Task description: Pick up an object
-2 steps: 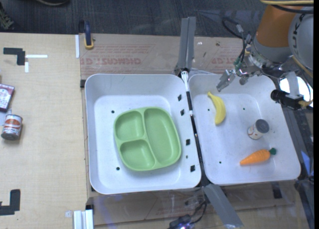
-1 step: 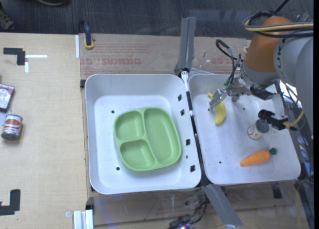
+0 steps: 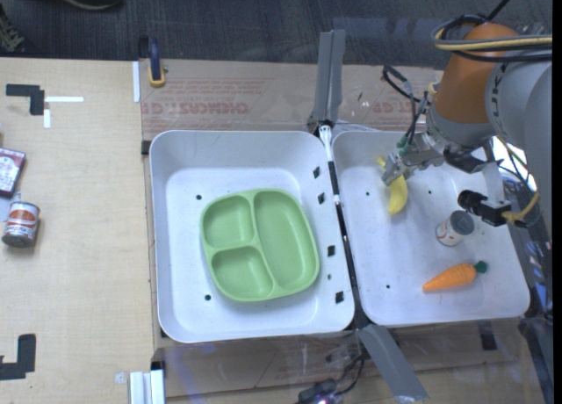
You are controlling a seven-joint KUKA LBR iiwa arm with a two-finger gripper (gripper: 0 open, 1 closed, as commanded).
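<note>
Reaching into the right bin [image 3: 369, 301], the gripper [image 3: 398, 169] sits right over the banana's [image 3: 398, 196] top end, placed to pinch it; whether it is wide, narrow or gripping I cannot tell, while the carrot [image 3: 451, 277] lies well apart

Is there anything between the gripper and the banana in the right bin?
Nothing visible. The gripper sits right at the top end of the banana in the right bin. The carrot and the small round object lie apart, off to the side.
</note>
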